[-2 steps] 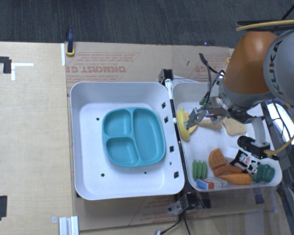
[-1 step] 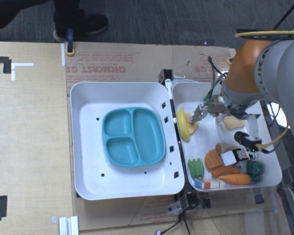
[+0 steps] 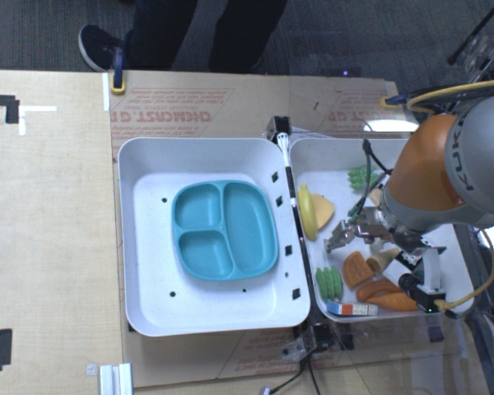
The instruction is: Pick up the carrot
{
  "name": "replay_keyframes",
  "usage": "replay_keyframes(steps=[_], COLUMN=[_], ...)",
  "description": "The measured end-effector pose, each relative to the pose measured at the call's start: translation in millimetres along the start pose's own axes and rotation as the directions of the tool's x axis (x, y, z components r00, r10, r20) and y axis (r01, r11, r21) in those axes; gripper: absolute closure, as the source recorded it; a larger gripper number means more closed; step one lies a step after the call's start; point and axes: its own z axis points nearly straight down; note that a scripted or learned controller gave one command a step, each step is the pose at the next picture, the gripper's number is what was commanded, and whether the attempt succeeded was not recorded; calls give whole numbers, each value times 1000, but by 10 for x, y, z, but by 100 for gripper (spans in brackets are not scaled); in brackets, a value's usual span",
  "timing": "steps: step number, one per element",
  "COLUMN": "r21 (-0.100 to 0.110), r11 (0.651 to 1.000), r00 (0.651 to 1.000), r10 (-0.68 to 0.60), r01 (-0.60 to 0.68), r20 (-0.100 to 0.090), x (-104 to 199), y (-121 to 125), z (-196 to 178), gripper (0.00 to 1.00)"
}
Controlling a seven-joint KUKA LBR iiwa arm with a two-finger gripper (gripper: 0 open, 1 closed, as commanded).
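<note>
Lying just below the pincer (image 3: 343, 235), carrot (image 3: 389, 298).

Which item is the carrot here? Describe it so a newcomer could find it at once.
Look in the right white bin, at the corner nearest the camera. The carrot lies along the bin's near wall, just behind a small white tube and beside a brown bread-like slice. It is the long, tapered orange piece.

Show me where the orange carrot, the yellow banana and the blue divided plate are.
orange carrot (image 3: 389, 297), camera view, middle of its body.
yellow banana (image 3: 308, 213), camera view, middle of the curved fruit.
blue divided plate (image 3: 249, 220), camera view, floor of its large right compartment.
</note>
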Motion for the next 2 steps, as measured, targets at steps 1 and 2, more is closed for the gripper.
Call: replay_keyframes(steps=[1, 2], r21=[-1, -2], r11=[1000, 972], r00=[1000, 972], r10=[0, 234], r01=[0, -234], r20=[0, 2], x=[-4, 461], y=[0, 299], z=[-1, -997], gripper=[0, 0])
